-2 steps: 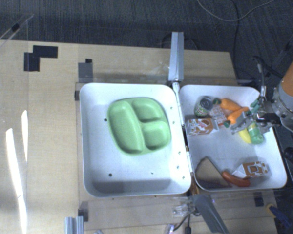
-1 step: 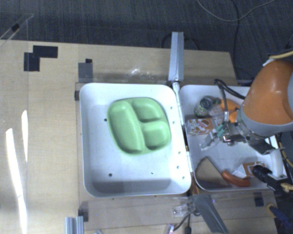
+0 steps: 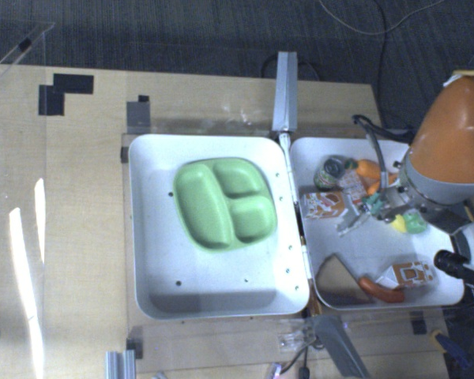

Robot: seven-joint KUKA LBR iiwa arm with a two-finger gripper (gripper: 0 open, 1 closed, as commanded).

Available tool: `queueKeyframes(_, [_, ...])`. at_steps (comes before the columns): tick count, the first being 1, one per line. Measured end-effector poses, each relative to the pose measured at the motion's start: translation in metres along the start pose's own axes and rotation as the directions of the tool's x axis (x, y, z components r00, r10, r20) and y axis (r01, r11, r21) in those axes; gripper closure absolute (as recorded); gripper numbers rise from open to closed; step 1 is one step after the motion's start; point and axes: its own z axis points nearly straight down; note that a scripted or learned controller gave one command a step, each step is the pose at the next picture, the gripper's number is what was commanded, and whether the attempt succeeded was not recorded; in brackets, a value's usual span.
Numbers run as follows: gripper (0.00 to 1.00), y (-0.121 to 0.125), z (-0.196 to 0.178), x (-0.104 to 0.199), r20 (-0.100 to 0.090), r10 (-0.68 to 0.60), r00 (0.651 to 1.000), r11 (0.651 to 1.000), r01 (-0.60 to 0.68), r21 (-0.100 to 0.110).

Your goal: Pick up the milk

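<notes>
Two shallow white bins sat side by side on the bench. The left bin held a green divided plate, lying flat near the middle of its floor. The right bin held a scatter of small things.

The grey arm with its orange band reached in from the right, and the gripper hung low over the middle of the right bin. Whether it was spread or pressed together could not be told from this angle, and nothing could be seen pinched in it.

Two small white-and-brown cartons lay in that bin, and it was not clear which was the milk. One carton lay by the bin's left wall, just left of the gripper. The other carton lay near the front right corner, well apart from the gripper.

A small can and an orange item sat toward the back of the bin. A yellow-green item lay just right of the gripper, under the arm. A red sausage-shaped piece lay along the front wall, next to a brown wedge.
</notes>
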Motion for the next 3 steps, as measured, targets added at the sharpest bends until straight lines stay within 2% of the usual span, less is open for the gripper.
queueKeyframes(1, [1.0,0.003,-0.009,-0.001,0.001,0.0,1.0,1.0,0.0,-0.002])
queueKeyframes(2, [0.0,0.003,-0.009,-0.001,0.001,0.0,1.0,1.0,0.0,-0.002])
queueKeyframes(3, [0.0,0.018,0.011,0.042,-0.001,-0.007,1.0,1.0,0.007,0.002])
